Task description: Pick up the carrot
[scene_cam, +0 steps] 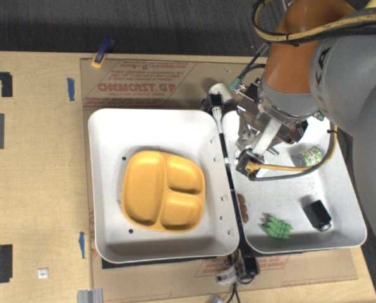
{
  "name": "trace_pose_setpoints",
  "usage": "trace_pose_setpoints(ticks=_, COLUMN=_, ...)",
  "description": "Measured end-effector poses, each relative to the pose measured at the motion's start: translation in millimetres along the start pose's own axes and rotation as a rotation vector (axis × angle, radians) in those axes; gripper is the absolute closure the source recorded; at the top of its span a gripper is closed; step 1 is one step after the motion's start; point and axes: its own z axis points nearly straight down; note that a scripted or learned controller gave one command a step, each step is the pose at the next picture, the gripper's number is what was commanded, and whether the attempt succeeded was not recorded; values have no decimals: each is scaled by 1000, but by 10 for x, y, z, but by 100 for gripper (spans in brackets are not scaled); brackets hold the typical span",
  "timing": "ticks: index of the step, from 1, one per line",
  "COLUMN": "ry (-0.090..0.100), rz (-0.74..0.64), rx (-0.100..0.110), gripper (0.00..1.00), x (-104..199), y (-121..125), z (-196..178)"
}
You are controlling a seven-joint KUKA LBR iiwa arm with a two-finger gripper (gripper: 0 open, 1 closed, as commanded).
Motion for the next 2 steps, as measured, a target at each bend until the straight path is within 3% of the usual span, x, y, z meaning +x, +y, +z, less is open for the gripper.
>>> trace_pose_setpoints(ticks=1, ry=-2, rz=108, rx=4, gripper=100, x=-394, y=140, z=239)
trace_pose_setpoints(ticks=2, ry=-1, rz=294, rx=4, gripper=100, x=-888, y=-106, z=1129)
